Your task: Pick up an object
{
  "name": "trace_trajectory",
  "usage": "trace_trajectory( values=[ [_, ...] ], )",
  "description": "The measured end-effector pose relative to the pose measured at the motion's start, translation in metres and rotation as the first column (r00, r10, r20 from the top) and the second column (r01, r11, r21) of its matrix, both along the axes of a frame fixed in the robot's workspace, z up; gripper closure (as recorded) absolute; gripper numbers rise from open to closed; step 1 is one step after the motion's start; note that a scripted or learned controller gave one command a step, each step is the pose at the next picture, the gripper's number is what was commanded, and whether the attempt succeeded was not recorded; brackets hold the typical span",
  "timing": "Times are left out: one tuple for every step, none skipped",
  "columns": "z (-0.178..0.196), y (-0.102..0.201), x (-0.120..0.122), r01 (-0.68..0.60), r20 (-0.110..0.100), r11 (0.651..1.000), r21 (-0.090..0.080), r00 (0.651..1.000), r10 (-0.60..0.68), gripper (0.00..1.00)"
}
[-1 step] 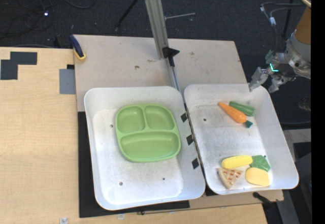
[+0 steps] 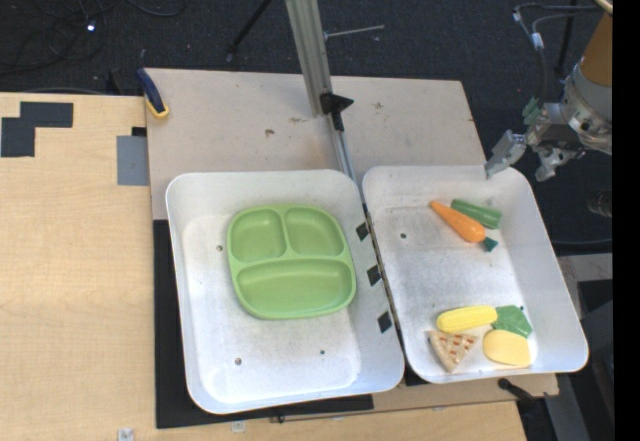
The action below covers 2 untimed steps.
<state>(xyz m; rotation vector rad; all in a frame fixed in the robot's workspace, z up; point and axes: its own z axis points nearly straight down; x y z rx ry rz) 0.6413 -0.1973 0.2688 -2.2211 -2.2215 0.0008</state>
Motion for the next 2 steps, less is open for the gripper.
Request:
trace_trajectory(
  values=[
    [-0.065,0.002,-0.001,0.000,-0.007,1.000,0.002,1.000,0.000,0.00],
    [-0.128,0.002,-0.008,0.000,-0.009,1.000,0.002,1.000,0.000,0.00]
  ],
)
